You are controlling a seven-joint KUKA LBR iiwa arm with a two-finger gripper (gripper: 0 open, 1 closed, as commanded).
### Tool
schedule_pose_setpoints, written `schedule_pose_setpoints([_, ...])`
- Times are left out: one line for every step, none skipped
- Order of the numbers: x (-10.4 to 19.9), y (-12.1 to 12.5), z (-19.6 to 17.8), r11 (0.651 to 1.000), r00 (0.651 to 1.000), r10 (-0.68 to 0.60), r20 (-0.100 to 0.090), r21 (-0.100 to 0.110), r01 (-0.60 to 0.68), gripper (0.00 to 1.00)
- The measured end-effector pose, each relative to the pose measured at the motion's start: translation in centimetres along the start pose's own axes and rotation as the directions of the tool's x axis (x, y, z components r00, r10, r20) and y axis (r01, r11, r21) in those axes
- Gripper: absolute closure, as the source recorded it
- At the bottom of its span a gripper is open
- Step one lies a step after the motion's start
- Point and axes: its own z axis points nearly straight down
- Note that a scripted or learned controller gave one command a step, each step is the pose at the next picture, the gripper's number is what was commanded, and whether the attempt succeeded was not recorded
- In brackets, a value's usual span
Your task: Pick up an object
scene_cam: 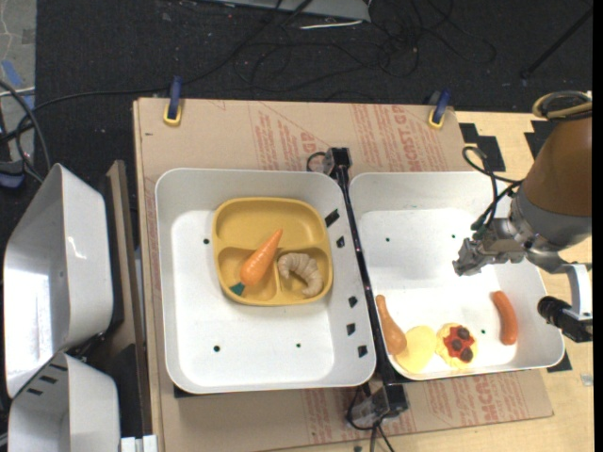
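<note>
My gripper [474,255] hangs over the right bin [415,215], right of its middle, on the grey arm with the orange band [565,172]. Below it, near the bin's front wall, lie an orange-red sausage [506,316], a brown drumstick [390,326] and a pale yellow piece topped with red and dark berries [450,344]. None of them touches the gripper. The sausage is the closest, a short way toward the front right of it.
The left bin [188,347] holds a yellow divided plate [236,217] with an orange carrot [261,257] and a pale shrimp [301,271]. Clips [340,158] join the bins at the middle. Grey trays [52,252] stand off the bench at the left.
</note>
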Motion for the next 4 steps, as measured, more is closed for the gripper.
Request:
schedule_pose_setpoints([0.0,0.2,-5.3,1.0,1.0,0.0,0.0,-0.001,0.0,1.0])
schedule_pose_setpoints([5.4,0.9,-4.7,1.0,1.0,-0.006,-0.003,0.004,0.006,1.0])
schedule_pose_setpoints([10.3,0.8,-5.7,1.0,1.0,-0.006,-0.003,0.004,0.006,1.0])
schedule_pose_setpoints([15.4,0.9,-6.4,1.0,1.0,-0.006,-0.003,0.003,0.006,1.0])
